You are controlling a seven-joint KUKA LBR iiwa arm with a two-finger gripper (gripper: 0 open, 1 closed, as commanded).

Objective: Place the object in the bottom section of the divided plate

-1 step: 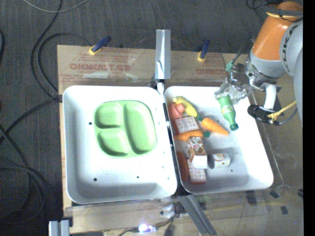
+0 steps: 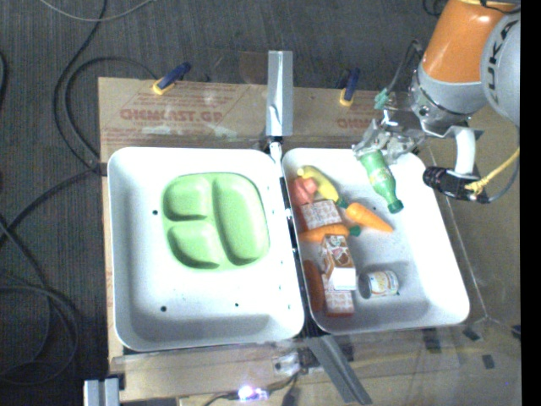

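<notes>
Robot lab: white bins (image 2: 127, 252) clamped on cardboard, loose cables (image 2: 72, 49) (carpet floor).

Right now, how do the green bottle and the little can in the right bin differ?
The green bottle hangs tilted at the gripper, above the right bin; the can lies on its side on the bin floor. The bottle is long, slim and green; the can short, stubby and pale-labelled. Both are round-bodied containers.
</notes>
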